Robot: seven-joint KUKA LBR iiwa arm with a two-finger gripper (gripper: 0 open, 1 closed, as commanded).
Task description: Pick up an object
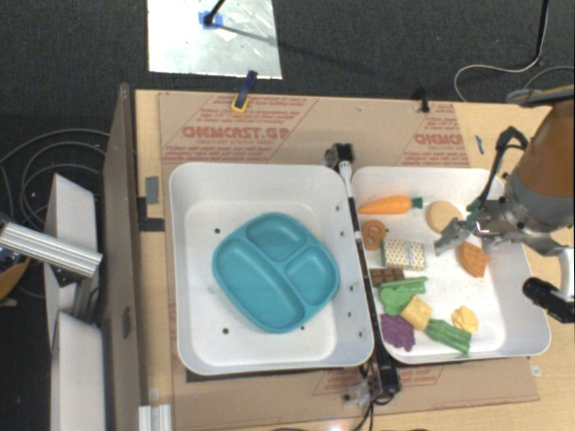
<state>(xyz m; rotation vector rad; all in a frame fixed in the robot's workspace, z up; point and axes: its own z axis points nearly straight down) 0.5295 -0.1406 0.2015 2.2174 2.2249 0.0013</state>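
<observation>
The right bin [521,335] holds several toy foods. A carrot [386,206] lies at its back, with a tan bread roll [441,215] to the right of it. An orange croissant-like piece [473,259] sits further right. My gripper [464,232] hangs low between the roll and the orange piece, just above them, and the grey arm enters from the right. Nothing shows as lifted in the gripper. Nearer the front lie a pretzel [373,233], a patterned cracker block [404,254], a green leafy piece [402,293], a yellow wedge [416,312], purple grapes [397,331] and a green pepper [447,335].
The left bin [193,241] holds a teal divided plate [275,270]. A small yellow piece [464,318] lies at the right bin's front right. A divider rail [358,259] runs between the bins. Cables lie on the bench behind the right bin.
</observation>
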